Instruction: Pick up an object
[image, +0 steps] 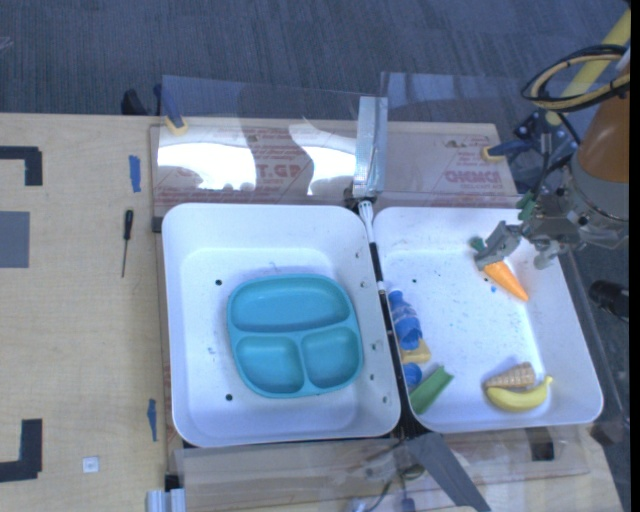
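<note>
Camera view showed a light wooden bench (70, 330) with black markings along the far left of the frame and a dark carpeted floor (300, 40) across the top. At centre-left sat the left bin (190, 250), holding a teal divided plate (294, 334) with three compartments. Clear panels (260, 150) stood behind both bins. Right of centre, the right bin (450, 330) held a blue bottle (404, 322) against its left wall, with a green piece (430, 388) near the bottom. Toward the lower right lay a banana (518, 397) touching a tan cone (511, 377). At the upper right an orange carrot (506, 279) lay just under the gripper (520, 243), whose fingers were spread apart with nothing between them. Yellow cables (580, 75) looped at the top right corner.
</note>
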